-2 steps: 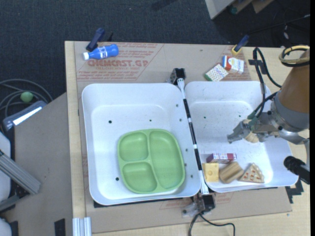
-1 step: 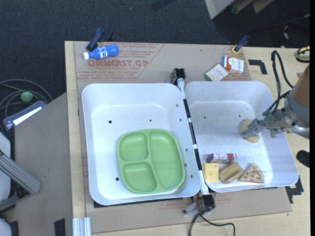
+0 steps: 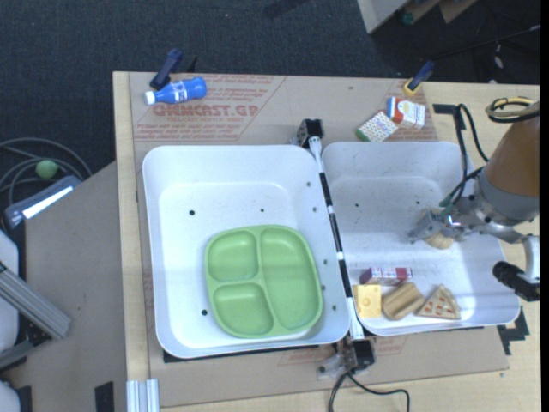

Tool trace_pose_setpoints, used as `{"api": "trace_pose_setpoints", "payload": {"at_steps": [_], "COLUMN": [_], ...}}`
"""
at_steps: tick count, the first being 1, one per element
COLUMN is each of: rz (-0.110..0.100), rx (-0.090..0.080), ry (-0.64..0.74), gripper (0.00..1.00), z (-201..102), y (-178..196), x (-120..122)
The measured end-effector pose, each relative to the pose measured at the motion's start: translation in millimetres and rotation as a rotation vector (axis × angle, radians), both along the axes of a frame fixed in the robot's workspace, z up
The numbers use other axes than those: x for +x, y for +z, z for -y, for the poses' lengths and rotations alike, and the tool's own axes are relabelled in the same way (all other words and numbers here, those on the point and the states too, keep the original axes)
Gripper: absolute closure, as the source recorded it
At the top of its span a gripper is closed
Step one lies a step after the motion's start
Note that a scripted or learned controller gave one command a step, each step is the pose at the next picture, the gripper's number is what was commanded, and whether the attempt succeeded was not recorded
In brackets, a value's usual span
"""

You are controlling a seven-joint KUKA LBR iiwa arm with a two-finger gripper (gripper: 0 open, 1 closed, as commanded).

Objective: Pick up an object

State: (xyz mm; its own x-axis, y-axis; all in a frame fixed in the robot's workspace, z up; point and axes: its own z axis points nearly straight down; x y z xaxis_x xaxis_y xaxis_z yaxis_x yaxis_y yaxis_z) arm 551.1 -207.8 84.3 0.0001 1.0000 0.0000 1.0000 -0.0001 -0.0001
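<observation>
A: Toys crowd the right bin's [image 3: 377, 157] near edge: a yellow cheese block [image 3: 368, 300] at the near-left corner, a bread roll [image 3: 401, 299] touching it, a pizza slice [image 3: 439, 304] just beside that, and a small red-and-white bar [image 3: 385, 274] a little behind them.

B: And open room?

A: That bin's far half is bare white floor. In the left bin [image 3: 171, 178], a green divided plate [image 3: 261, 279] fills the near middle, with bare floor along the far and left edges.

B: The gripper [image 3: 426, 227]?

A: Low over the right bin's middle, near its right wall, over a small tan object [image 3: 440, 241]. Whether the fingers are apart or together, I cannot tell; nothing shows as held.

B: Beyond the bins?

A: On the bench [image 3: 129, 230], a blue-and-white bottle [image 3: 176, 91] lies near the far-left corner, and small cartons [image 3: 391, 120] sit just past the right bin's far edge.
</observation>
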Motion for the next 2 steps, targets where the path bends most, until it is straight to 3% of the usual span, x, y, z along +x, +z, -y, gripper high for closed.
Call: {"api": "trace_pose_setpoints", "payload": {"at_steps": [1,2], "rz": [0.003,0.002], "rx": [-0.002,0.000], "ry": [-0.001,0.002], "gripper": [1.00,1.00], "z": [0.6,-62.9], "y": [10.5,0.5], "x": [0.7,27.6]}}
